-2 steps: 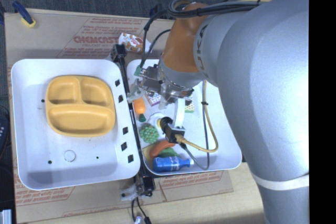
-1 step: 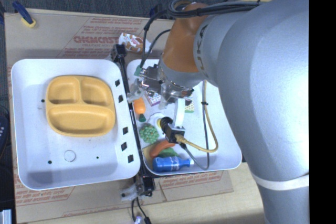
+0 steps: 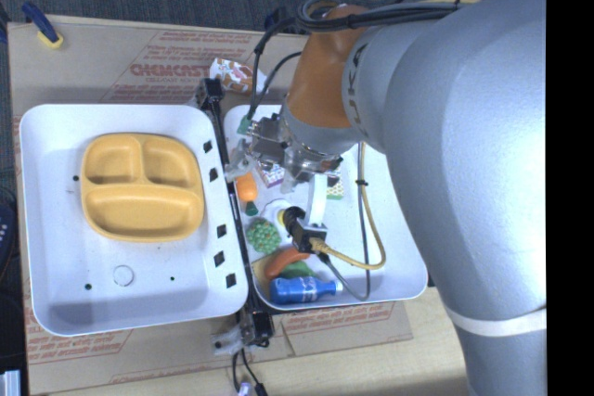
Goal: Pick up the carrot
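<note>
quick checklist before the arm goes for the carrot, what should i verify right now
1. Carrot located: ok. The carrot lies in the right bin, by its left wall.
2. End effector near the target: ok, it sits just above and right of the carrot.
3. Finger state: cannot tell, the wrist hides them.
4. Carrot already held: cannot tell, nothing shows between fingers.
5. Clutter near the grasp: not ok. Green peas, another orange piece and a blue bottle crowd the same side.
6. Cable clear of the items: not ok, it loops across the bin floor.
</note>
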Controlling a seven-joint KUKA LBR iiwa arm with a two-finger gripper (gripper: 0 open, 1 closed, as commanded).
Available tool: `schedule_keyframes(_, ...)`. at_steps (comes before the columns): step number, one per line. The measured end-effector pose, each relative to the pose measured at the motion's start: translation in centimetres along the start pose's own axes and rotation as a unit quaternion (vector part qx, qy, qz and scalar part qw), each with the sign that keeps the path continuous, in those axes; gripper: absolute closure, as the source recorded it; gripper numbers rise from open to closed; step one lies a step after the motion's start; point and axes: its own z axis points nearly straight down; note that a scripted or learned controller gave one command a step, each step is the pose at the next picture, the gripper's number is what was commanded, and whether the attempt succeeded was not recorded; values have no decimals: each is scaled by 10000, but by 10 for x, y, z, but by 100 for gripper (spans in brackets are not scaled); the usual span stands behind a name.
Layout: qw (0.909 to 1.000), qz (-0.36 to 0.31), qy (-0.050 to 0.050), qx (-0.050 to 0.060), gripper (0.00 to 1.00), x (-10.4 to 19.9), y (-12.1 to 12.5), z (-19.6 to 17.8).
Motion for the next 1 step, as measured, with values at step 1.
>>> schedule_keyframes(1,10000,0,0,0,0,0,0,0)
